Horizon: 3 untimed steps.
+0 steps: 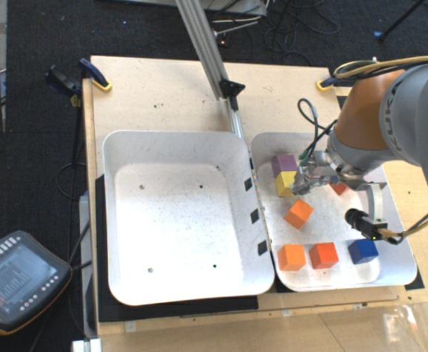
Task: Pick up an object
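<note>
The right bin (397, 266) holds several small blocks. A purple block (283, 163) and a yellow block (285, 184) sit at its upper left, with an orange block (299, 213) just below them. Along the front lie another orange block (292, 257), a red-orange block (324, 255) and a blue block (363, 251). A red piece (338, 188) peeks out beneath the wrist. My gripper (302, 181) hangs low in the bin, right beside the yellow block's right edge. Its fingertips blur into the wrist hardware.
The left bin (125, 196) lies beside the right one, sharing a middle wall. A metal pole (202, 39) slants across the back of the bench. Clamps sit at the bench's rear corners. A teach pendant (15, 277) rests off the bench at lower left.
</note>
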Each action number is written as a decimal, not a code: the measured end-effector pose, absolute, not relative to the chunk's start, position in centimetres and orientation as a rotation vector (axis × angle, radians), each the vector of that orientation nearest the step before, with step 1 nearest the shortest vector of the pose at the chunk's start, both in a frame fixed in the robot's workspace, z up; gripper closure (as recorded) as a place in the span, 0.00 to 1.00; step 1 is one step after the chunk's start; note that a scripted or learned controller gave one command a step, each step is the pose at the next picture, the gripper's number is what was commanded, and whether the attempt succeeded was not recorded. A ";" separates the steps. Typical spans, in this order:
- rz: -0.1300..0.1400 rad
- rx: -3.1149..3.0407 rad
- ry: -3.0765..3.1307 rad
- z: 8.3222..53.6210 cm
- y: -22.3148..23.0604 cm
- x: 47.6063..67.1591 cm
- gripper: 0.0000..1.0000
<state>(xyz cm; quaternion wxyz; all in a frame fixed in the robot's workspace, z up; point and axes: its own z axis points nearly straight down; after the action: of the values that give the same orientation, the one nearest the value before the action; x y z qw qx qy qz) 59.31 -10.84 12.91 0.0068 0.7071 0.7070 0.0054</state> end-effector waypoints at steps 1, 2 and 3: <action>0.006 2.214 2.220 19.2 -10.7 59.2 1.00; 0.006 2.215 2.220 23.5 -10.7 59.4 1.00; 0.002 2.214 2.229 22.9 -6.2 60.1 1.00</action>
<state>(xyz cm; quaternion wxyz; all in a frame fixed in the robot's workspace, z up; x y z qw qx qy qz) 60.08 -6.19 22.93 0.0002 0.7047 0.7095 0.0007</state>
